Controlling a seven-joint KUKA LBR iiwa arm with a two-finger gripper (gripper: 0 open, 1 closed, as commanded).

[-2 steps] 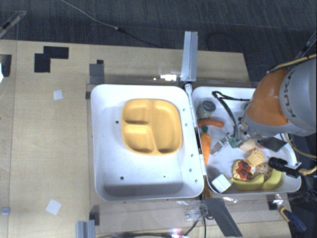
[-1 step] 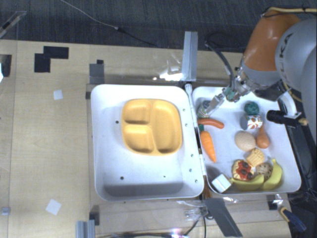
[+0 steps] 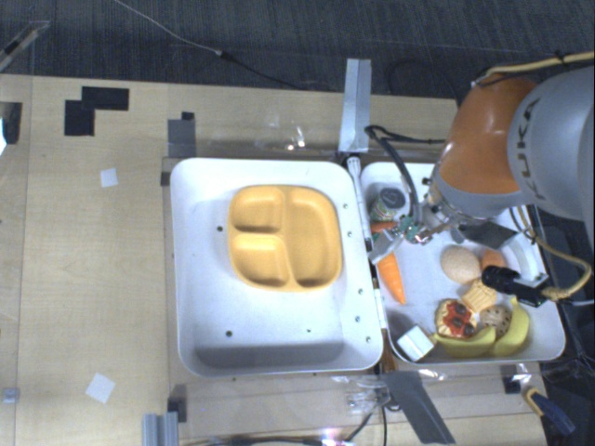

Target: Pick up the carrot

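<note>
arm bent low, claw (image 3: 402,230) pointing left

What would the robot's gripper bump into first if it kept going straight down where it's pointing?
Probably the floor of the right bin, just above the carrot. The gripper hangs near the carrot's top end, so it might clip that first; depth is hard to judge from this slanted view.

A pale wooden bench (image 3: 84,277) is seen under even light, bordered at the top by dark carpeted floor (image 3: 232,17) crossed by a thin cable (image 3: 139,12)
</note>
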